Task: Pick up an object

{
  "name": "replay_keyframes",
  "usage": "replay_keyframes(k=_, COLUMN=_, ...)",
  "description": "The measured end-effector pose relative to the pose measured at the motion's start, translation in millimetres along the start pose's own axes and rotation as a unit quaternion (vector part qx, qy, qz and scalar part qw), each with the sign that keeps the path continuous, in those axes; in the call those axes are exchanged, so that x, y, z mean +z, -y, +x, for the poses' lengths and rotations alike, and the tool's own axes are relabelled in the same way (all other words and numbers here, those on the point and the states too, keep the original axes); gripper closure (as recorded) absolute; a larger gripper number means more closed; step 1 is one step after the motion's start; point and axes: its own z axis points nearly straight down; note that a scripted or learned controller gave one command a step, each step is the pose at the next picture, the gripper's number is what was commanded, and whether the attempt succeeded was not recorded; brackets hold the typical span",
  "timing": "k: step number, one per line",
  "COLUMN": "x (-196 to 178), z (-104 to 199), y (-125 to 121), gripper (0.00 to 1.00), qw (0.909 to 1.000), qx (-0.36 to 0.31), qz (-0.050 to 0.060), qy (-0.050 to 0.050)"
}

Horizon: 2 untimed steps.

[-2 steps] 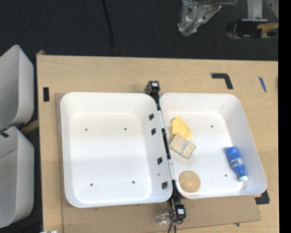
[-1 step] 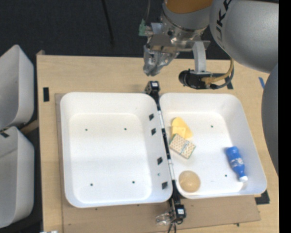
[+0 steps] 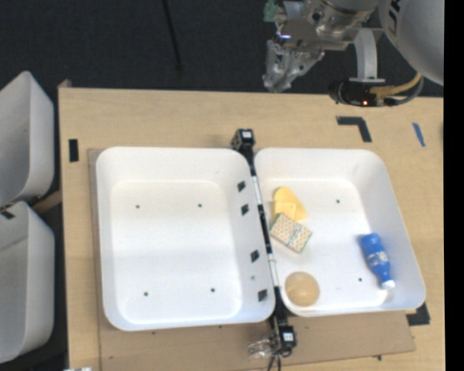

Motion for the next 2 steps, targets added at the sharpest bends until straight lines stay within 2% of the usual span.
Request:
replay_keyframes(k=1, x=-2.3, z=17.8, y=-17.8, gripper=1.0, qw=1.0, qx=-0.002, qz=0.001, qy=0.0)
replay_keyframes(k=2, x=78.9, z=77.0, y=-15.4, gripper=1.0, qw=1.0, qx=-0.004, qz=0.007, qy=-0.001)
